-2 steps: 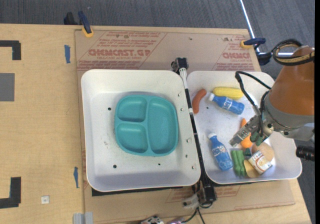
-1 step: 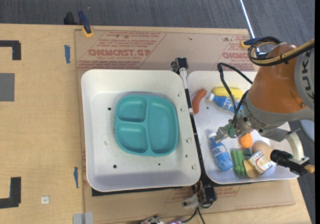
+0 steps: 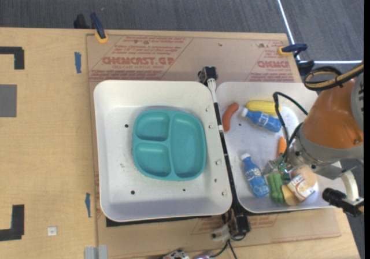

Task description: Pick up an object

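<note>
Two shallow white bins sit side by side on the bench. The left bin (image 3: pixel 110 136) holds a teal divided plate (image 3: pixel 169 144), lying flat near its middle with three compartments facing up.

The right bin (image 3: pixel 254 93) is where the clutter is, and the rest is placed from that bin. Toward its far left corner lies a small orange-red sausage (image 3: pixel 230 115), tilted. Just right of it, along the far side, is a yellow corn cob (image 3: pixel 260 105), and touching the cob's near edge is a blue bottle with a white cap (image 3: pixel 262 120), lying on its side. Down toward the near left part of the bin lies a second blue bottle (image 3: pixel 253 175), also on its side, cap pointing away from the near wall. Right beside it, at the near wall, stands a green piece (image 3: pixel 276 185) next to a pale round item with a red and white label (image 3: pixel 300 186). A thin orange stick, perhaps a carrot (image 3: pixel 281 145), pokes out by the arm's edge around the middle of the bin.

The arm (image 3: pixel 334 122) reaches in over the bin's right side, its orange band bulking large. The gripper (image 3: pixel 284 166) hangs low over the near right cluster, just above the green piece. From here I cannot tell how it is set, or if it has anything.
</note>
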{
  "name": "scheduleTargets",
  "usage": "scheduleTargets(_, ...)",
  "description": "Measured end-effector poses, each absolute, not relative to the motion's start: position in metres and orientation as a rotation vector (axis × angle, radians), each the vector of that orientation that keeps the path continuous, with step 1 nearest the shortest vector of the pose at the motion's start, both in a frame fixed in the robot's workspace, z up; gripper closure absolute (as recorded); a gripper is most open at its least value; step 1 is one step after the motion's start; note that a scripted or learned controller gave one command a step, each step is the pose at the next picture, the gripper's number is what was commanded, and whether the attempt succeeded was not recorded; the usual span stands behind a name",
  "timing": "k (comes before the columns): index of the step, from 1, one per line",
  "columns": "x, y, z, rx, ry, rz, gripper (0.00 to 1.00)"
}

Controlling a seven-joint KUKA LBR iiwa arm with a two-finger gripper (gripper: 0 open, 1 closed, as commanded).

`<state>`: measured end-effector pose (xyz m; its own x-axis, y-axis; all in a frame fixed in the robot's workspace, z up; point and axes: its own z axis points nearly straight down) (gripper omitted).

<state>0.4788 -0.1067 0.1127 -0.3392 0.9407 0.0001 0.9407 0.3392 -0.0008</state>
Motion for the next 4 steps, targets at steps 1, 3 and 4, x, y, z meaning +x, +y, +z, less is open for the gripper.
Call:
scheduleTargets(1, 0.509, -0.061, 0.184, -2.461, -1.953, 0.0, 1.0)
scheduleTargets(3, 0.513, -0.139, 0.13, -2.167, -2.272, 0.001, 0.0)
scheduleTargets(4, 0.487, -0.167, 0.086, -1.834, -2.554, -0.003, 0.0)
